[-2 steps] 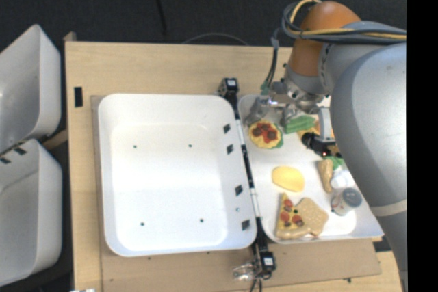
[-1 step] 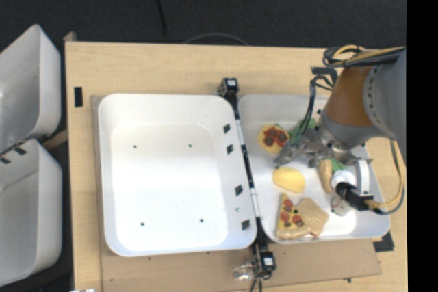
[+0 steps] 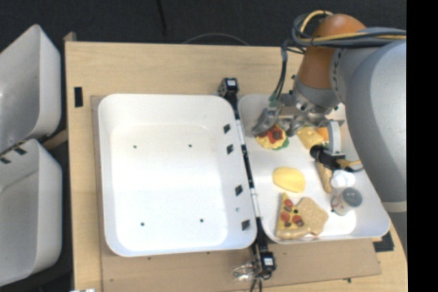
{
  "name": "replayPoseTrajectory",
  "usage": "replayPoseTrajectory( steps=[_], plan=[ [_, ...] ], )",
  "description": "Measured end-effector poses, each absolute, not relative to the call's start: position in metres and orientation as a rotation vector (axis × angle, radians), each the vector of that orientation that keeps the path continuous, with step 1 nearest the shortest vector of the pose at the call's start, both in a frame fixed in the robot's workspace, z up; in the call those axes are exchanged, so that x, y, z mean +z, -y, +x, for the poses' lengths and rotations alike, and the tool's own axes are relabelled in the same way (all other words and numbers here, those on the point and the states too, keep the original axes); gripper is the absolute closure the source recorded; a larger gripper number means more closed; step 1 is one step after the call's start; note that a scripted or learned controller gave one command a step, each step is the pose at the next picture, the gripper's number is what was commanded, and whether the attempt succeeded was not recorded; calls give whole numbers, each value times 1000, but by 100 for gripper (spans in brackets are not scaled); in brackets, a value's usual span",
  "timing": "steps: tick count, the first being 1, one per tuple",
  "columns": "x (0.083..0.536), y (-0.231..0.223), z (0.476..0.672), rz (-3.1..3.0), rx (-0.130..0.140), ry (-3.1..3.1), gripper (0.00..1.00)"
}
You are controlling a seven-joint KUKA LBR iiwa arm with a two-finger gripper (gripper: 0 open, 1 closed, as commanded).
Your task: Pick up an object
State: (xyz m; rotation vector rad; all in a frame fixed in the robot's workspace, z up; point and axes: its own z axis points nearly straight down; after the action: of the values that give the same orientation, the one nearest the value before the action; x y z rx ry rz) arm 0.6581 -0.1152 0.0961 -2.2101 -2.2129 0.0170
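- Claw (image 3: 277, 123) is down low in the far end of the right bin (image 3: 369, 223), right over a small toy burger (image 3: 272, 139) of red, yellow and green. I can't tell from here whether it's open or closed, and nothing is visibly gripped.
- Over on the left, the left bin (image 3: 164, 174) sits flat on the worktop (image 3: 82, 65), well away from the action.
- Back to that toy burger, near the bin's left wall: it looks light and hollow, probably smooth plastic, rounded, likely to squirt out. I'd pinch it across the middle, low on its sides.
- Nearer us lie a yellow lump (image 3: 289, 179) and a pizza slice (image 3: 299, 217), apart from each other. The slice looks too flat to grab easily.
- Far right, a grey cap (image 3: 350, 198) sits close to the arm.
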Motion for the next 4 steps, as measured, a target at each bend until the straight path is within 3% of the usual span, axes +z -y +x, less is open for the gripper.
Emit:
replayPoseTrajectory(
  steps=[1, 2, 3, 4],
  plan=[
    [98, 105, 688, -2213, 14, 2221, 0],
    [98, 146, 618, -2224, 11, 2212, 0],
    [98, 114, 684, -2217, -2, 2226, 0],
    [97, 110, 615, -2221, 10, 2213, 0]
  ],
)
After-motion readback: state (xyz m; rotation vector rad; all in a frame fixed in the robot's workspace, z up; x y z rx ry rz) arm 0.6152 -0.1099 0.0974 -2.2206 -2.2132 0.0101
